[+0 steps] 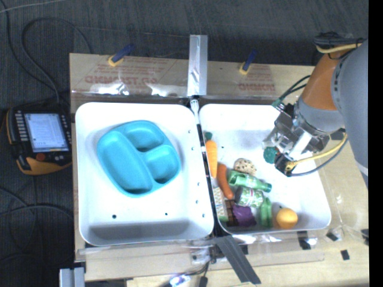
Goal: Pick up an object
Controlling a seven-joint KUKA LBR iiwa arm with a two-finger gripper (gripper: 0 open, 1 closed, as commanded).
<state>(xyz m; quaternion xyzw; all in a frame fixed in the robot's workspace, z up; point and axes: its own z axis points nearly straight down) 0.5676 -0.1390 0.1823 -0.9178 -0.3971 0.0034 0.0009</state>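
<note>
At the near edge of the right white bin [311,178] you are looking at a heap of toy food: an orange-yellow round fruit [286,217] is sitting in the near right corner, a purple piece [243,214] is lying just beside it to the left, and a green bottle-shaped item [250,183] is resting tilted across the top of the heap. A speckled beige lump [244,165] is sitting just behind the bottle, and a long orange carrot [211,154] is leaning along the bin's left wall. Your gripper [279,153] is hovering over the bin's right half, reaching in from the right below the orange band [321,88] of the grey arm. A small teal object [270,155] is showing at the fingertips; you cannot tell whether it is held or merely beneath them. In the left white bin [90,214] a large sky-blue divided plastic tray [139,155] is lying at a slant. A black handheld pendant [39,136] with a lit screen is resting on the floor, well apart from the bins.
</note>
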